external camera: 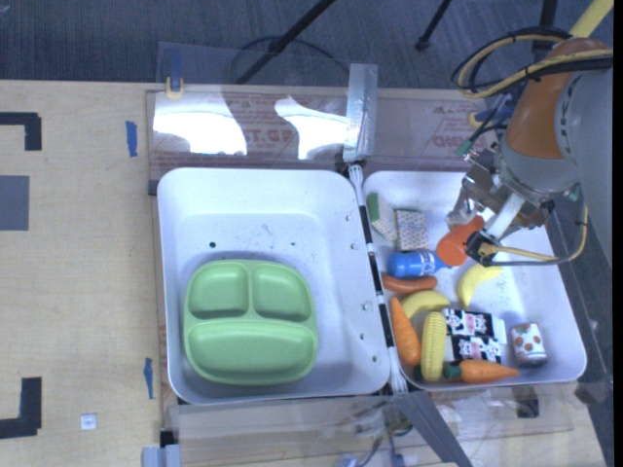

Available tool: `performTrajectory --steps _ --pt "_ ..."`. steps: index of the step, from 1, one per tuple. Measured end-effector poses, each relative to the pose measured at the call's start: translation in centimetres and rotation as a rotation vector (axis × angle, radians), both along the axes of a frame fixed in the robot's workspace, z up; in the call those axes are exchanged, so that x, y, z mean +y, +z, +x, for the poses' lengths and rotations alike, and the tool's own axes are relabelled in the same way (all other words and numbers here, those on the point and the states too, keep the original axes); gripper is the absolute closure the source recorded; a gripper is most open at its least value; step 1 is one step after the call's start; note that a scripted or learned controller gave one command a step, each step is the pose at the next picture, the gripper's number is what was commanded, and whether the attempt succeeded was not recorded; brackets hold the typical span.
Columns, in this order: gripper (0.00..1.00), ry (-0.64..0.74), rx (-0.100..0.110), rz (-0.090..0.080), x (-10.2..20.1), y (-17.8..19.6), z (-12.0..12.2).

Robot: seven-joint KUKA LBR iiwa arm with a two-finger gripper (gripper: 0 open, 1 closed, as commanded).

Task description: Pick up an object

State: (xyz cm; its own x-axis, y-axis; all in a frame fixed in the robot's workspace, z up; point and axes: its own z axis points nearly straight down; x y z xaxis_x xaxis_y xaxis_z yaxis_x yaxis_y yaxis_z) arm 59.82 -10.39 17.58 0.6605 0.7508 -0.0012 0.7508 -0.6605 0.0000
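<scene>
**Right bin, gripper over the toy pile.** We see the grey arm with its orange band reaching in from the right, its gripper low over the far half of the shallow white right-hand bin. We cannot tell whether the gripper is spread or pressed together, and nothing is visibly pinched.

The likeliest target, in our judgement, is the rounded orange plastic toy. It lies just beside the gripper, toward the near-left, close enough that contact cannot be ruled out. It has no marked long axis, so the approach angle should matter little.

Room is tight. The blue-and-white toy bottle lies just left of the orange toy, and a small yellow toy banana lies just nearer the camera. A patterned flat packet sits farther left. The bin floor is smooth and white.

The near half holds a yellow toy corn cob and a black-and-white patterned block.

The left bin bears a green divided plastic plate, well apart from the gripper.
</scene>
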Motion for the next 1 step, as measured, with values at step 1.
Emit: performTrajectory --steps 1 --pt "1.00 0.164 0.003 0.002 2.66 3.99 -2.34"
